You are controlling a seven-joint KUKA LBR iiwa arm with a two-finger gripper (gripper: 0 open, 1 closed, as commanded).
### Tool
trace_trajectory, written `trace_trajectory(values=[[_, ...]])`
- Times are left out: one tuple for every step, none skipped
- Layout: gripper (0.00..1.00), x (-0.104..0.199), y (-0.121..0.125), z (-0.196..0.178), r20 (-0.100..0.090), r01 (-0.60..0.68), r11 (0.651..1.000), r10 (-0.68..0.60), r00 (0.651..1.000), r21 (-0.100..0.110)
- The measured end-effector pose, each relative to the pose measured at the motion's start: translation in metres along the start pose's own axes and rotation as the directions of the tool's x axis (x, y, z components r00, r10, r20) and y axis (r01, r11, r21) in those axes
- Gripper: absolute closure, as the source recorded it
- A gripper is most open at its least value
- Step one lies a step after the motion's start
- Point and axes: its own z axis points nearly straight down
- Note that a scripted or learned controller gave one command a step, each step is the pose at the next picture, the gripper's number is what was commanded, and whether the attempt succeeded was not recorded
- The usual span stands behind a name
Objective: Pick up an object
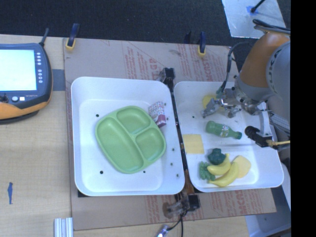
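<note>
Right bin (195, 174): green bottle (223, 130) lies flat near centre.
Handling: likely light, stiff plastic, round, slippery; grip across its body.
Jaws (217, 106): spread above, holding nothing.

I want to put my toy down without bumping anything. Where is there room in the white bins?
The left bin has bare floor all around the green plate, widest along its near and left edges. The right bin is crowded: gripper, green bottle, yellow square, bananas and broccoli. Only a strip by its left wall, above the square, looks free.
</note>
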Motion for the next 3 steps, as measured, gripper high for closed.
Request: trace_trajectory(values=[[0.00,0.018,0.025,0.002,-0.002,-0.004,1.000,0.004,1.000,0.015],[0.00,0.001,0.029,-0.034,0.001,-0.002,1.000,0.002,1.000,-0.001],[0.00,-0.058,0.024,-0.048,0.001,-0.002,1.000,0.002,1.000,-0.001]])
